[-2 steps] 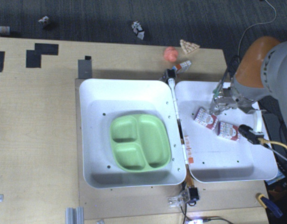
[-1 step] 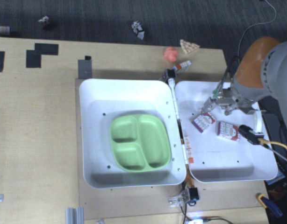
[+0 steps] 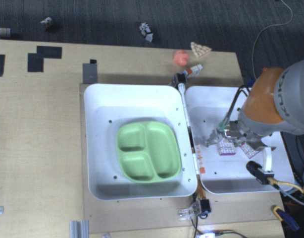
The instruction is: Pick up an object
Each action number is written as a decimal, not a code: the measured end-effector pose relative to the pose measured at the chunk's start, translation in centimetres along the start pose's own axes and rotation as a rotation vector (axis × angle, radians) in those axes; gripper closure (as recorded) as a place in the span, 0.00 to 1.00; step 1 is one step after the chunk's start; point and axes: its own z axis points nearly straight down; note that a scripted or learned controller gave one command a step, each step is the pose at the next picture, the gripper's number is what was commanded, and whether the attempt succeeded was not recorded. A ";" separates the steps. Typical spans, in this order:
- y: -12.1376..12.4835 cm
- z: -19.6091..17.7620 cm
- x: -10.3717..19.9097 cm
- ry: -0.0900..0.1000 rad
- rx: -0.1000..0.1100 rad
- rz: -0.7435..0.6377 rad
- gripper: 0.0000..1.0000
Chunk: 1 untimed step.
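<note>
Small patterned packet [image 3: 227,148] in right bin [image 3: 211,182]

arm [image 3: 283,100]: enters from right, bent down | hand [image 3: 226,133]: low

- You get even, soft overhead light; the white bins [image 3: 142,95] glare slightly.
- Shadows stay faint.
- The whole picture looks mildly soft and grainy.

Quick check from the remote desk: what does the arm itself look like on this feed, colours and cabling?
The arm has a smooth grey rounded casing with an orange band above the wrist. A thin dark cable loops from the band down toward the gripper, a small dark metallic assembly with a touch of green.
</note>
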 end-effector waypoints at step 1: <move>0.2 -1.2 0.0 -0.002 -0.008 -0.001 1.00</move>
